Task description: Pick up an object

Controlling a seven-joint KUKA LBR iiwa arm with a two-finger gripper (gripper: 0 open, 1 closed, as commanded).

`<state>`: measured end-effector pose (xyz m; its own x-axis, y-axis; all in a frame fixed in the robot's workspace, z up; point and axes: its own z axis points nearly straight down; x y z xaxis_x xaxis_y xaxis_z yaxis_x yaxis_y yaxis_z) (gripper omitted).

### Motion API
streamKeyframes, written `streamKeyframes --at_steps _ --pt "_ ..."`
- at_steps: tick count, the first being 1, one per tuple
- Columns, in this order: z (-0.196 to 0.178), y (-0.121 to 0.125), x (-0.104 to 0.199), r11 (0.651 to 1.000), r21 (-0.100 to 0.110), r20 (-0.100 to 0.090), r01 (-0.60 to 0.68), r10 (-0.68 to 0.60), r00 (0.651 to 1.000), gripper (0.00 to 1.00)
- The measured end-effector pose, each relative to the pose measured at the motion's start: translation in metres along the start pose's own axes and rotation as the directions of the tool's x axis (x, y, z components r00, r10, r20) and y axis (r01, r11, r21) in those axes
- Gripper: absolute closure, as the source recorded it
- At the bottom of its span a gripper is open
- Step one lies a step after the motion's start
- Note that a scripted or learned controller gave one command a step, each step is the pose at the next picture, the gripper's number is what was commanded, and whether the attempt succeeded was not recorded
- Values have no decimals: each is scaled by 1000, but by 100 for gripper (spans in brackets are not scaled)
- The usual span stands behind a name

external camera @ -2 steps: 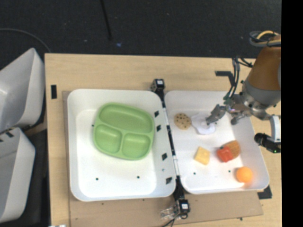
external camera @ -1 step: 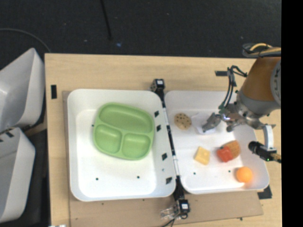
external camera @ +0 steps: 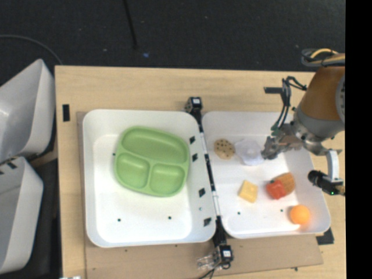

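Two shallow white bins sit side by side on the wooden bench (external camera: 139, 86). The left bin (external camera: 99, 214) holds a light green plate (external camera: 152, 160) with three compartments, lying flat near the middle of the bin.

The right bin (external camera: 244, 225) holds the small things. A round brown cookie (external camera: 224, 149) with dark spots lies near the divider, in the upper left part of this bin. Just to its right is a pale, almost clear cup-like piece (external camera: 250, 153), hard to see against the white floor. Below it lies a small yellow block (external camera: 249, 191) that looks like a wedge of cheese. To the right of the block is a red and brownish object (external camera: 281, 186), close to a strawberry in shape, but its details are too small to tell. An orange ball (external camera: 300, 214) lies in the lower right corner, apart from the others.

The gripper (external camera: 271, 150) is low over the right bin, just beside the pale piece on its right side. I cannot tell how its jaws stand, because the wrist hides them from above.
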<state>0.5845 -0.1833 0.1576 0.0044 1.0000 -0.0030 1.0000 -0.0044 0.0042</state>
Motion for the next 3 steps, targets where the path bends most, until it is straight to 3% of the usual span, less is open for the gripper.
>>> streamKeyframes --at_steps 1,2,3 --pt "-45 2 -7 1000 0 -1 -1 1 1000 100" --pt "-57 2 -9 1000 2 -2 -1 1 1000 100" --pt "-65 2 53 1000 3 -4 12 -12 1000 100"
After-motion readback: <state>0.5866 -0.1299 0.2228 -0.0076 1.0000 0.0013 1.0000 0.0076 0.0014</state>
